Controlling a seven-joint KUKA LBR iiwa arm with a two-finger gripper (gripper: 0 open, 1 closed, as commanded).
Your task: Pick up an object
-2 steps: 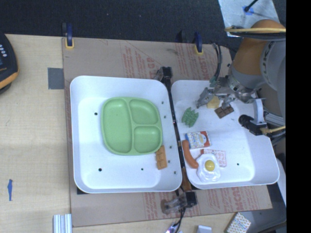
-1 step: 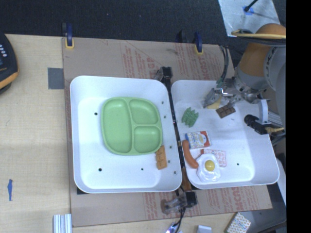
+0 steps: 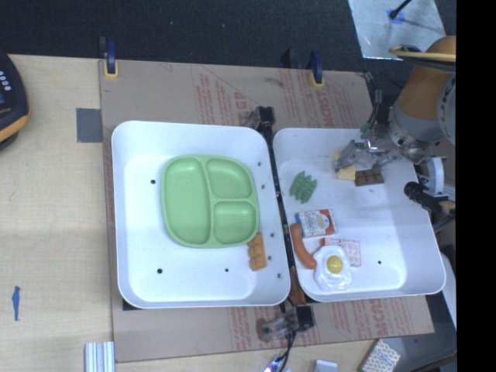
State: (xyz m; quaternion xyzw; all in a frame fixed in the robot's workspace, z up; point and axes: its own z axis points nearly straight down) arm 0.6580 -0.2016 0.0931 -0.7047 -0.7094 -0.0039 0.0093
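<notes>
The tool [image 3: 358, 152] hung low over the far part of the right bin [image 3: 403, 231], reaching in from the right; whether it was open or closed I could not tell, since its tip was small and blurred against the white floor. Directly at its tip lay a small yellow piece [image 3: 345, 173] and, just beside that on the arm's side, a brown block [image 3: 369, 178], its long axis running roughly left to right across the bin. Both looked close enough to be touching the tool, but nothing could be seen gripped. By my reading, one of these two was the target, and the coming move turned on a short drop straight down rather than any sideways travel. A green leafy piece [image 3: 303, 186] lay left of the tool and a little nearer the camera. Well beyond it, toward the near rim, sat a small packet [image 3: 315, 222], a sausage [image 3: 303, 247] and a fried egg [image 3: 334, 266].
</notes>
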